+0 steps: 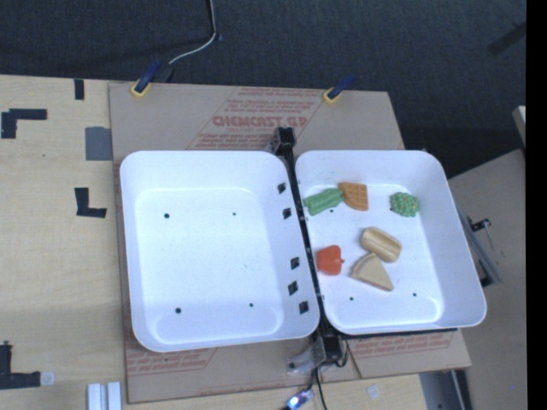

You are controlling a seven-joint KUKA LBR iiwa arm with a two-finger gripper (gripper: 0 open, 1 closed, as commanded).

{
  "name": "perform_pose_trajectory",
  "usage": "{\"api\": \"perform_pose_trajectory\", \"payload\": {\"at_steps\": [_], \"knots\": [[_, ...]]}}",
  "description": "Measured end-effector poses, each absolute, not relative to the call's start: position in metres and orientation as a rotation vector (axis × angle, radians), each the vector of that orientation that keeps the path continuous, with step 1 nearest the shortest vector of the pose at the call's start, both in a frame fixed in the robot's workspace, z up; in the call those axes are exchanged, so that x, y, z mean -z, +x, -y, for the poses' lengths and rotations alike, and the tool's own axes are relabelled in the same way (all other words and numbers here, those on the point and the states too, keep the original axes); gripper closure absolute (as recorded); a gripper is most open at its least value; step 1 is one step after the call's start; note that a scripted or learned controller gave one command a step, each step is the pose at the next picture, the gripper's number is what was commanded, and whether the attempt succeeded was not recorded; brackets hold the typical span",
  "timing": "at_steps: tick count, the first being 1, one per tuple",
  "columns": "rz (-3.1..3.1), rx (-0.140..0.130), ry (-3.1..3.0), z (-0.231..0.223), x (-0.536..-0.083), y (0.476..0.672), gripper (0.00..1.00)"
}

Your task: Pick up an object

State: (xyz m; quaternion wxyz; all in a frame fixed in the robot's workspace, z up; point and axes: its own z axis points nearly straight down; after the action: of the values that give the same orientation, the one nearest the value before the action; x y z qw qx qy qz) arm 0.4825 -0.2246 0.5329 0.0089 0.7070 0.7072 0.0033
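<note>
The right bin (444,301) holds several small toy foods. A green pod-like piece (324,201) lies near the divider, touching an orange wedge (354,196). A small green bumpy piece (404,204) sits toward the right wall. A tan bread roll (381,243) lies in the middle, with a tan triangular slice (373,272) just below it. A red-orange pepper-like piece (329,260) rests close to the divider.
The left bin (137,229) adjoins the right one along a black clipped seam (295,229). Both rest on a cardboard sheet (248,118) on a wooden bench. A cable (205,24) runs across the dark floor behind.
</note>
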Motion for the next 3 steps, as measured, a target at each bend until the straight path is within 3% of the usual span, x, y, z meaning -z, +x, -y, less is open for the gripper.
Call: {"api": "perform_pose_trajectory", "payload": {"at_steps": [1, 2, 3], "knots": [[-2.23, 0.01, 2.231, 0.223, -0.384, 0.483, 0.0], [-2.211, -0.01, 2.206, 0.221, -0.544, 0.484, 0.0], [-2.231, 0.011, 2.23, 0.221, -0.386, 0.494, 0.0]]}}
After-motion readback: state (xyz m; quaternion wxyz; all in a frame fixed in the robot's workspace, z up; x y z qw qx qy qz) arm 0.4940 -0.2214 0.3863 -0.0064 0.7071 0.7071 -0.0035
